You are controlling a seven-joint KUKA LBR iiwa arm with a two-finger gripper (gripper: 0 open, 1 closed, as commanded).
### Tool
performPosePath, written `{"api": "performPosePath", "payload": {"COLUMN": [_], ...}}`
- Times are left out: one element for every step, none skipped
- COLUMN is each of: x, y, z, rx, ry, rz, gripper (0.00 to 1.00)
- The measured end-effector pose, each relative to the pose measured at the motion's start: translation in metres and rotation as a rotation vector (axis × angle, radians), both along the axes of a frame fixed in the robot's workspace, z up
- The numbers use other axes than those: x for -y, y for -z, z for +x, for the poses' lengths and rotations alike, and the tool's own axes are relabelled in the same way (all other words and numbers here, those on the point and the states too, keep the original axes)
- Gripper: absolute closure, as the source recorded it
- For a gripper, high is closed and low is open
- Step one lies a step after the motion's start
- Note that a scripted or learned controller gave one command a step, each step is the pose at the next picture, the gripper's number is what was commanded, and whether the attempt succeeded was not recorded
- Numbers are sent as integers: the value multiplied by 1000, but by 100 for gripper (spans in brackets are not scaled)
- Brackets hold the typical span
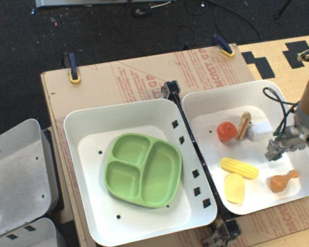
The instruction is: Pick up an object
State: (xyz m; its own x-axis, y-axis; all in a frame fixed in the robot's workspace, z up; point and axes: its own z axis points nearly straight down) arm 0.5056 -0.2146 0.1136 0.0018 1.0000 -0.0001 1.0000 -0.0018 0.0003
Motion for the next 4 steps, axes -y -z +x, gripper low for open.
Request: {"api": "performPosePath", "payload": {"x": [3,0,1,-41], "y": [-55,-117,-170,-165], "z": [11,10,11,5], "rx": [4,4,7,-1], "ry": [-4,-5,-5,-6], "rz": [-2,-2,-3,0], "gripper": [100,100,100,100]}}
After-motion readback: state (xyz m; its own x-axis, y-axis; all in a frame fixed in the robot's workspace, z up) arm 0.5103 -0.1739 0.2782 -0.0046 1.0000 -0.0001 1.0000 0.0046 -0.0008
